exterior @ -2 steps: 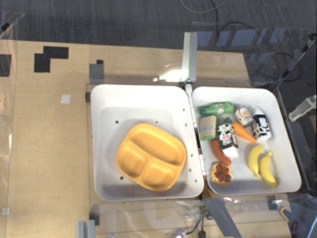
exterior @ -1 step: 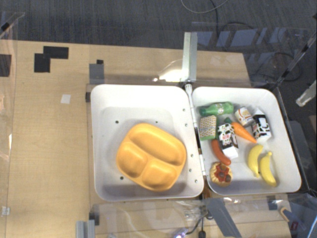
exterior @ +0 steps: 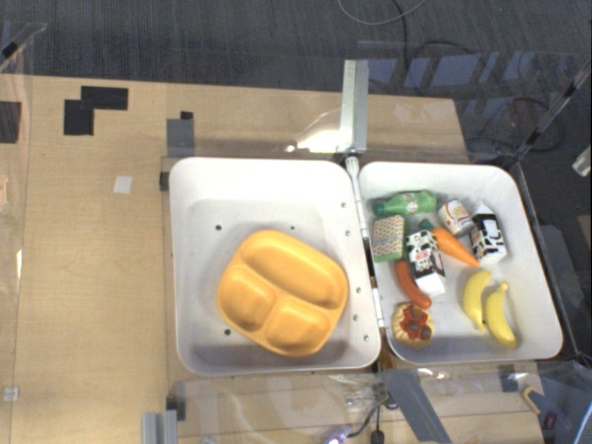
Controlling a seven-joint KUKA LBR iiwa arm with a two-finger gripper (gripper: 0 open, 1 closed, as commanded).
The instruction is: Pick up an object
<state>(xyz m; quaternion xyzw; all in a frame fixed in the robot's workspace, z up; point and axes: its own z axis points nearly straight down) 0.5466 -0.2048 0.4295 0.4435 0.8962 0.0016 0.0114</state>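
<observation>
The right bin [exterior: 527,213] holds several toy foods. A green bottle [exterior: 404,203] lies at its back left, with a green mesh-patterned packet [exterior: 388,239] just in front of it. A black-and-white milk carton [exterior: 424,257] sits in the middle beside an orange carrot [exterior: 455,245]. Another black-and-white carton [exterior: 487,236] and a small white can [exterior: 453,215] lie toward the back right. A red sausage [exterior: 413,285] and a small round tart [exterior: 413,323] sit at the front left. Two yellow bananas [exterior: 488,307] rest at the front right.
The left bin [exterior: 199,202] holds a yellow compartment tray [exterior: 281,290], slightly tilted. A metal post [exterior: 355,109] rises at the back between the bins. Clear panels edge the bench, and cables lie on the dark floor behind.
</observation>
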